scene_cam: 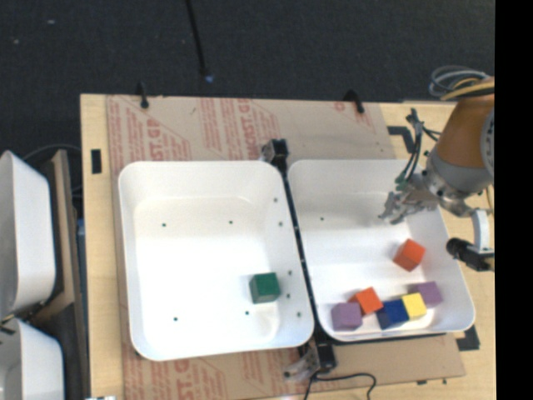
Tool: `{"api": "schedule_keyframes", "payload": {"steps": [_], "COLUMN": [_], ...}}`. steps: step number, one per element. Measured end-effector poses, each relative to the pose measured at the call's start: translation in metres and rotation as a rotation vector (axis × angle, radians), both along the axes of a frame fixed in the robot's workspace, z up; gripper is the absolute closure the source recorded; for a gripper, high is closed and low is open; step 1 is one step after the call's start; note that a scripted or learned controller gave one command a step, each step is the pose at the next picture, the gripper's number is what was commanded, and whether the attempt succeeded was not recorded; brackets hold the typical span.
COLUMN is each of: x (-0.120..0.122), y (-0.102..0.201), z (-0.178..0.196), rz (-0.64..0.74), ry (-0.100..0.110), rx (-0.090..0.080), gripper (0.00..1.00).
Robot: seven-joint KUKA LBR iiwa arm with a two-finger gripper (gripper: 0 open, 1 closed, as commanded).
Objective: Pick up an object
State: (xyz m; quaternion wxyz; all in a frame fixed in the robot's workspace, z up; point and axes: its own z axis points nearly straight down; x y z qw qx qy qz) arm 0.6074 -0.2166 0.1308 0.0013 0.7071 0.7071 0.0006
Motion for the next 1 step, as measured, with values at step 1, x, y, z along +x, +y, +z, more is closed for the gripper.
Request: {"api": "schedule_keyframes", "payload": {"steps": [1], "x": [-0.0039], "y": [0.0007], "z": [0.0621], "rz": [0.0], "ry": [-0.003], "rx": [-0.001], "gripper": [1.0]}}
